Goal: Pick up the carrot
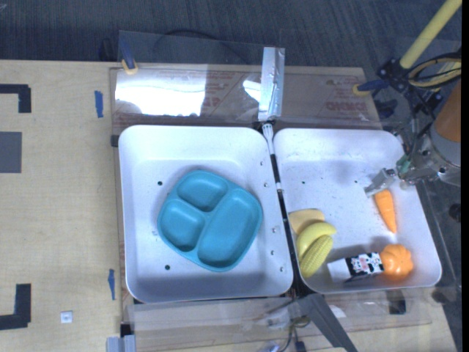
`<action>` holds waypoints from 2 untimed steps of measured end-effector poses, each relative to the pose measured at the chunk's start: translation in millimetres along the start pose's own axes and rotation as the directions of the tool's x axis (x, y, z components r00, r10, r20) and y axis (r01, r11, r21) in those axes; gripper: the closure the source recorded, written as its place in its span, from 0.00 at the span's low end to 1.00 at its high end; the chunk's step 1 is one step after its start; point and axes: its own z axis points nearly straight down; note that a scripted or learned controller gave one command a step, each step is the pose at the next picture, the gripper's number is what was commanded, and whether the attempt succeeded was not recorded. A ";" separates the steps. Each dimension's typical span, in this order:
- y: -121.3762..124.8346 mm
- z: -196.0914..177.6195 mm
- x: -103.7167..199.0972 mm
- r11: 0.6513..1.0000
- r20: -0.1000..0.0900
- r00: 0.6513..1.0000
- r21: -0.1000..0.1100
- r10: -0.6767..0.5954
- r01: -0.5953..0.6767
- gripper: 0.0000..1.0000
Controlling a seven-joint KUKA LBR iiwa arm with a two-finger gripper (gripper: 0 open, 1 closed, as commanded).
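carrot lies just under the gripper in the right bin

the gripper (382,180) sits at the right side of the right bin (322,149), its metal tips touching or nearly touching the top end of the carrot (386,209). the carrot points away from the tool toward the bin's near edge, lying flat on the bin floor. whether the tips are spread or pressed together cannot be told; they are small and blurred, and the carrot is not clearly between them.

just beyond the carrot's far tip from the tool rests one small orange pumpkin (396,261), touching one little white bottle with a black label (355,266). further to the tool's side, toward the bin divider, lie two yellow bananas (314,243), close together. nothing lies on top of the carrot.

well apart, in the left bin (139,218), sits one blue divided plate (210,219) with three compartments.

the arm's wrist (445,127) is cut off at the picture's right edge, and cables there hide part of the tool's body.
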 end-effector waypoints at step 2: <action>-18.7 45.2 2.9 0.976 0.000 0.976 -0.008 -0.220 0.220 1.00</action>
